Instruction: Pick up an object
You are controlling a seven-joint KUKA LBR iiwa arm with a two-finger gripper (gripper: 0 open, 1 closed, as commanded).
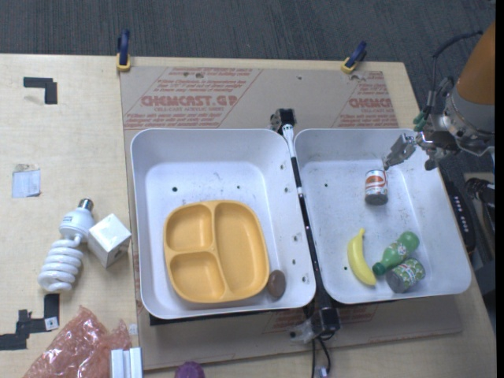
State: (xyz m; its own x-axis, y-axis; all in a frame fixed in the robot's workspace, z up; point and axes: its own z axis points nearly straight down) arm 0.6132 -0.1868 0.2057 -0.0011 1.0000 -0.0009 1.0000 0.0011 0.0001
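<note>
Right bin (441,290): can (376,187), banana (361,257), green bottle (397,253); gripper (403,150) at upper right; left bin (150,211): yellow tray (214,250).

Yellow divided plate (216,252) in a white bin (150,211), yellow banana (361,258), green bottle (395,253), red-and-white can (376,187), white bulb (64,247).

One fixed camera looks down on my worktop (71,148) at a slant, from the near side and fairly high up, taking in both white bins. My end effector (409,150) enters at the view's right; the left bin (150,152) lies well beyond it, the right bin (331,144) beneath it.
</note>
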